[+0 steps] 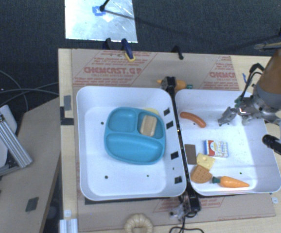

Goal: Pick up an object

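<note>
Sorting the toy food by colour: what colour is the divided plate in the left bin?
Light blue; the divided plate shows clearly in the camera view.

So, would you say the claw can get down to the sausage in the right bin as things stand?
Probably yes: the claw hovers just right of the sausage, which lies alone on bare bin floor, apart from the other food.

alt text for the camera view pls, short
The gripper hangs above the right bin, near a sausage, a small carton, cheese and a carrot. The left bin holds a blue divided plate.
</note>
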{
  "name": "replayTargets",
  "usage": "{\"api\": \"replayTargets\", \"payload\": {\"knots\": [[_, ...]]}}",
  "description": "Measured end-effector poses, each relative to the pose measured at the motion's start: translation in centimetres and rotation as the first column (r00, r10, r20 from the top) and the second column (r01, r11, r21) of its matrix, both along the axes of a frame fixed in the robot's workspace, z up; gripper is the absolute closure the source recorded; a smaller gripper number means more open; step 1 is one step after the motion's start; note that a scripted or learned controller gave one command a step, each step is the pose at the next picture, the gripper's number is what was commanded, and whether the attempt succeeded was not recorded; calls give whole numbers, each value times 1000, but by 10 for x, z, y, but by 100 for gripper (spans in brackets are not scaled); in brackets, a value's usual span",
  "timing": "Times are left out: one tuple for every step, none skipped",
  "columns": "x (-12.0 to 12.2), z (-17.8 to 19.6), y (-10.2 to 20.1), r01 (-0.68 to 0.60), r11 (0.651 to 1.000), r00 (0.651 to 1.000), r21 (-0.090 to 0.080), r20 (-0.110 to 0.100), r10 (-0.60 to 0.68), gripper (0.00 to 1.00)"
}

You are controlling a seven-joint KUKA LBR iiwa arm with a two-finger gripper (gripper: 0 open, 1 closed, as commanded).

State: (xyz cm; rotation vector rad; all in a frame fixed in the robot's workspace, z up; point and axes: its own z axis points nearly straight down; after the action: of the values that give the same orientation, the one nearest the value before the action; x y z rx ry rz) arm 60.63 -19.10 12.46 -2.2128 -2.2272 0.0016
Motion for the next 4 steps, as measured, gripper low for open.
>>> {"api": "replayTargets", "payload": {"knots": [[1,-42,1,1,1000,1000,-1,2,-1,0],[2,-29,0,0,1000,1000,-3,7,0,100],[13,24,-4,2,1000,1000,-3,9,-2,100],[16,69,-2,0,1000,1000,-3,9,0,100]]}}
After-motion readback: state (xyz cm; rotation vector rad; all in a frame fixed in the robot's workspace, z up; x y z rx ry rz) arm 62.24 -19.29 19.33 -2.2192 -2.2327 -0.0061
